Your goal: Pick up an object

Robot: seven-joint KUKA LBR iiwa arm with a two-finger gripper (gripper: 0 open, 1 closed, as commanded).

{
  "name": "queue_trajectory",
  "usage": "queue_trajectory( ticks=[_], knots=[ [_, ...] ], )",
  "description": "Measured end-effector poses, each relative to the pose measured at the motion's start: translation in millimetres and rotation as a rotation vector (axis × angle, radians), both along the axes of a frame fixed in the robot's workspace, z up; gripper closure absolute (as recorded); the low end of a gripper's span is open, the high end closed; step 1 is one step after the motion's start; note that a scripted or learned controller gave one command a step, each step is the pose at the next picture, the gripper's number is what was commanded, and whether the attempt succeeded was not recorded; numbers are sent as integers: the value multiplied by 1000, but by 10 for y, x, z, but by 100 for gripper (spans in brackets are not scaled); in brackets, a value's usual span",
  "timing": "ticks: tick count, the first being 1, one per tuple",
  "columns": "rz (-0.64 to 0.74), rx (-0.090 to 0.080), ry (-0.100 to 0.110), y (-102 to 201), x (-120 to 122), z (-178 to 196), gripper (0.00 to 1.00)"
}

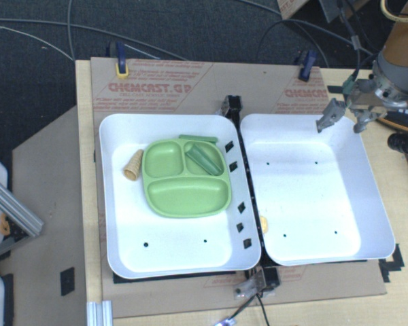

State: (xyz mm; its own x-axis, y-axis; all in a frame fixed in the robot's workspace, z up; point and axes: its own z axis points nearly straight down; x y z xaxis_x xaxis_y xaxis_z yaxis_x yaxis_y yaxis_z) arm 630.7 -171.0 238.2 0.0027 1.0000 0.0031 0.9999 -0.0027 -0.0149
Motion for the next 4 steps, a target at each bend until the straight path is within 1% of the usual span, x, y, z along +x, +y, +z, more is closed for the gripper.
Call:
queue_trajectory(
  ticks=[1, 2, 3, 4],
  knots=[
    [3, -3, -14, 7, 25, 88, 0],
    [2, -1, -7, -37, -41, -514, 0],
    [3, -2, -10, -124, -4, -1058, 0],
    [3, -1, -9, -115, -11, -1563, 0]
  ],
)
